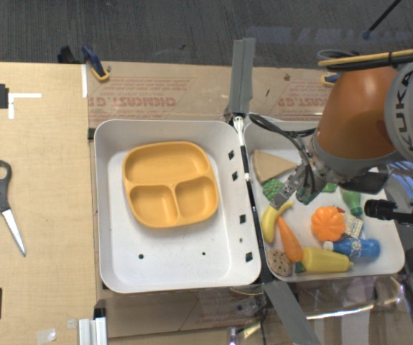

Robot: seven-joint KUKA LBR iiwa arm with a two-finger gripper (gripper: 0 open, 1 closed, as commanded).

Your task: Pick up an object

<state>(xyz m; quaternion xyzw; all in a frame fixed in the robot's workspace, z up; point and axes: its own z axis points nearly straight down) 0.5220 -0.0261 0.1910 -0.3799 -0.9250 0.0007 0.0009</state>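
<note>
Right bin [389, 263] crowded with toy food: banana [269, 220], carrot [289, 240] beside it, cookie [281, 263] at near corner, orange pumpkin [328, 223], yellow bottle shape [326, 260], blue piece [357, 247], green pieces [273, 190], tan wedge [272, 166] at far side. Hand [297, 190] low over green pieces, just above banana; opening cannot tell, nothing seen between. Arm hides bin's far right. Left bin [113, 264] holds yellow divided plate [170, 183]. Scissors [1, 200] on surface [34, 264], well left.

Grey arm [357, 121] from the right — orange-banded wrist bent low, hand [297, 187] pointing down-left.
</note>
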